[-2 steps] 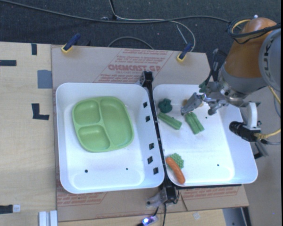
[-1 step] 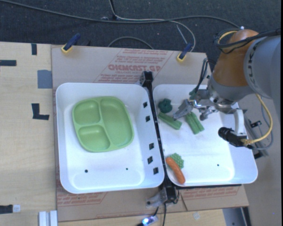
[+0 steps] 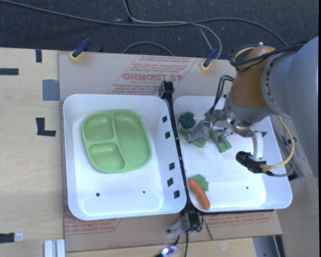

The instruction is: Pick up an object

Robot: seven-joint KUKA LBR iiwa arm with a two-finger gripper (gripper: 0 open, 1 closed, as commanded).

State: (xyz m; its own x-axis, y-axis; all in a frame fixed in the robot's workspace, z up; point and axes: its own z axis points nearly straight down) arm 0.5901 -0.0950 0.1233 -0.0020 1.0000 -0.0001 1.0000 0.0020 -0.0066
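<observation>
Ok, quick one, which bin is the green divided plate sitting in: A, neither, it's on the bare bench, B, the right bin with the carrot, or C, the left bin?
C: the green divided plate lies inside the left bin, while the carrot lies in the right bin, where the gripper is.

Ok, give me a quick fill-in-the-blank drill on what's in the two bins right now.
1. The green divided plate lies in the ____ bin.
2. The plate has ____ compartments.
3. The orange carrot lies near the right bin's ____ edge.
4. The gripper hovers over the ____ bin.

Missing words: left; three; front; right
</observation>
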